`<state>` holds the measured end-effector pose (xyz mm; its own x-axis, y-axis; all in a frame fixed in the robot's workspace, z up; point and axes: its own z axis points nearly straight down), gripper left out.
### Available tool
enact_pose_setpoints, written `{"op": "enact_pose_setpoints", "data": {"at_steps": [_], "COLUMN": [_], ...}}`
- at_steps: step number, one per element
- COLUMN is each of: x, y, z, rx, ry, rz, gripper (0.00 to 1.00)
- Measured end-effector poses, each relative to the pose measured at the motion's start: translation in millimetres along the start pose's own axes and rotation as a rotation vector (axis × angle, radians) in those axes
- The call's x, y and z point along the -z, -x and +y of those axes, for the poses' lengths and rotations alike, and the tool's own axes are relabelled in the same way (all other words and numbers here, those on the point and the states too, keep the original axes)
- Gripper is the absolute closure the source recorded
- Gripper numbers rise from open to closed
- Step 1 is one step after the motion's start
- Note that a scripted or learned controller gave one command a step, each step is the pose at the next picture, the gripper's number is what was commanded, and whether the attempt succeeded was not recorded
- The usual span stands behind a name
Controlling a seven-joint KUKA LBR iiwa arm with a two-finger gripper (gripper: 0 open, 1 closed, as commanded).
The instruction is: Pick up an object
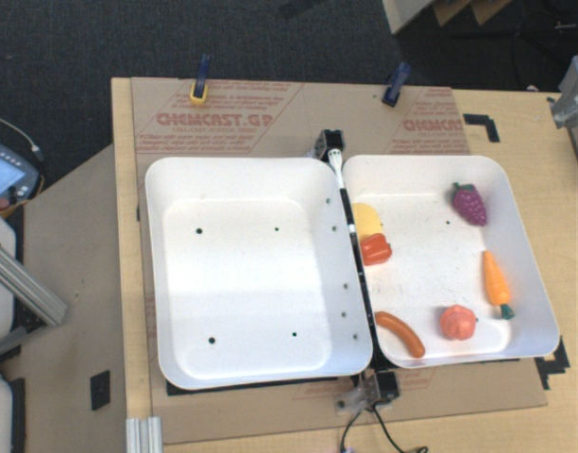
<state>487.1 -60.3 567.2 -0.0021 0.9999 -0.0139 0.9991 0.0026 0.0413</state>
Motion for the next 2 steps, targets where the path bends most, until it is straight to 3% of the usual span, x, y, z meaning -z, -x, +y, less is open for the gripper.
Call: {"op": "enact_pose_setpoints", "data": {"at_steps": [2], "x": [21.4], "y": [-0.1], "z": [2.4], "rx": [0.001], "ry": [0.010], "rz": [-0.003], "gripper": [1.00]}}
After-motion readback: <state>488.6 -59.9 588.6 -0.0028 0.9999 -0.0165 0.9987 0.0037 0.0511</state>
